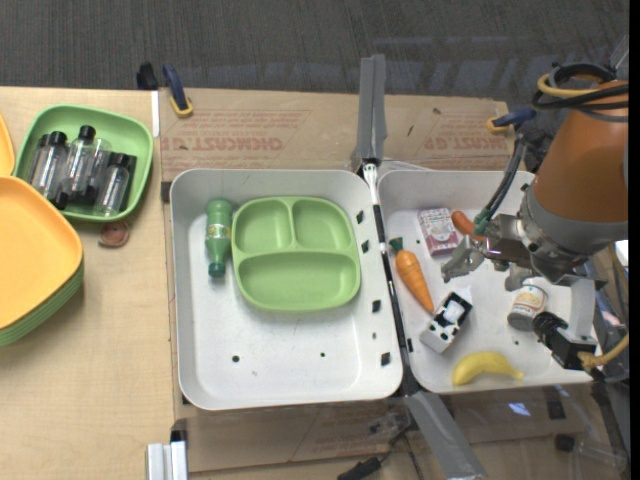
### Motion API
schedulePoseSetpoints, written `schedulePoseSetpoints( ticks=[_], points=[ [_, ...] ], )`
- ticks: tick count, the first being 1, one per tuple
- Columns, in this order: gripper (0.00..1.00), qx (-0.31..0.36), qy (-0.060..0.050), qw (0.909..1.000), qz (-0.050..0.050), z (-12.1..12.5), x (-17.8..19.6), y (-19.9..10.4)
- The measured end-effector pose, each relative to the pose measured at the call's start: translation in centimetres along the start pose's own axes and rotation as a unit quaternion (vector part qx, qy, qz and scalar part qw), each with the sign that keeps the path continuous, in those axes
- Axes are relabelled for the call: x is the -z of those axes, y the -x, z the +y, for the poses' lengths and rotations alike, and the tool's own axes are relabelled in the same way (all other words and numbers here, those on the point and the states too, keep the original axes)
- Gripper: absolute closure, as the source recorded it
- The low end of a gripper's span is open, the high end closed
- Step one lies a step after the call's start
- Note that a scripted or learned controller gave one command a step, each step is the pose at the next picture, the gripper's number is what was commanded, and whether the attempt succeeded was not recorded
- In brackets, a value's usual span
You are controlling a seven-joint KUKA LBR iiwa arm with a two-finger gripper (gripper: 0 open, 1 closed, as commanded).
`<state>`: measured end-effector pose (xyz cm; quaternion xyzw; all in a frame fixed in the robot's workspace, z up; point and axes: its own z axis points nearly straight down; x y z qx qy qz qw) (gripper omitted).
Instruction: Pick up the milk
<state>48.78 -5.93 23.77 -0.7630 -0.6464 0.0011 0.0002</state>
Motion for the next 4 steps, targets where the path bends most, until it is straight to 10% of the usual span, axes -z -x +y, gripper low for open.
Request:
schedulePoseSetpoints(
  ticks=[2, 3, 4],
  points=[
    [0.00, 0.078, -0.001, 0.9969, 0.000, 4.5, -14.7, 3.1],
    [1.00, 0.076, -0.002, 0.9971, 0.000, 4.4, -13.9, 3.3],
    [1.00, 0.140, 0.001, 0.9902, 0.000, 9.5, -13.8, 6.4]
  ],
)
